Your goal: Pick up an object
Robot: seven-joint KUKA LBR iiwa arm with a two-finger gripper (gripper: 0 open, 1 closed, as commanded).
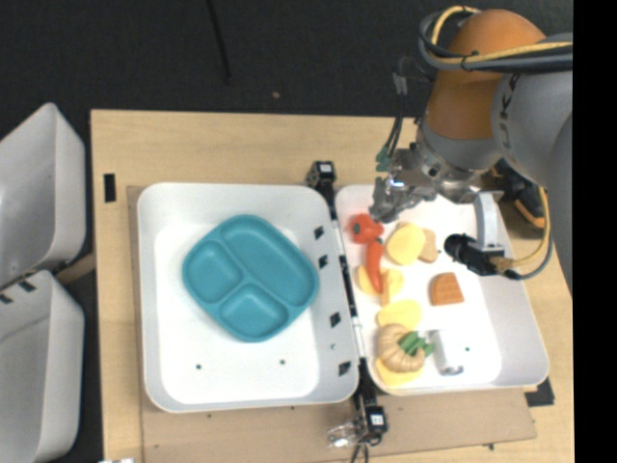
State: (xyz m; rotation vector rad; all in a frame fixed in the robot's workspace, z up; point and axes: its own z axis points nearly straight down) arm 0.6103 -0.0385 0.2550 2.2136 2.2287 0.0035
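My gripper [388,206] hangs over the far left corner of the right bin [501,340], just above and right of a small red tomato-like piece [364,227]. Below it lie an orange carrot-like piece [374,263], a yellow round piece [409,244], a brown cracker-like square [444,288], another yellow piece [399,313], and a tan bun-like item with green [398,348]. A small grey block [444,353] rests near the front. Nothing shows between the fingers.
The left bin [164,355] holds a teal divided plate [251,276]. A black cable and connector [474,252] trail over the right bin's far right. The arm's orange band [472,75] looms over the bench's back right corner.
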